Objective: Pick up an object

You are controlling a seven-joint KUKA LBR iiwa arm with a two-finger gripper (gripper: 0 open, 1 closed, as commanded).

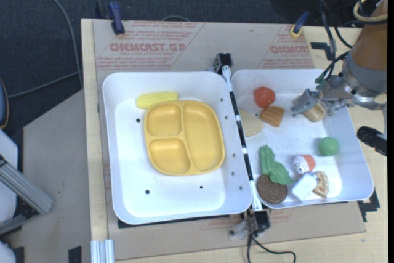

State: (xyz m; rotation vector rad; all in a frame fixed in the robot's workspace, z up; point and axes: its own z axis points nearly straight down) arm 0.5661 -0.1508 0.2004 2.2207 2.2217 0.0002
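Camera view looks down on two shallow white bins set side by side on a cardboard-topped bench. Left bin [123, 194] carries a yellow divided plate [183, 137] near its middle, and a yellow corn cob [157, 99] lies just beside the plate's far left corner, close to the bin's far wall.

Right bin [363, 178] holds a scatter of toy food. A red tomato [265, 96] sits toward the far left corner, with a tan wedge of bread [272, 116] just beside it on the near side. A green ball [329, 146] lies toward the right wall, about midway along it. A green leafy piece [271, 164] stands near the left wall, touching a brown round cookie [271, 189] at the near left corner. Next to them, along the near wall, cluster a small red and white piece [303, 163], a white block [303, 186] and a tan patterned piece [320, 183].

Grey arm [369, 64] reaches in over the right bin's far right part. Its gripper [315, 106] hangs low there with a small tan block [314, 112] right at its tip; whether the fingers clasp it, and how wide they stand, cannot be told from this angle.
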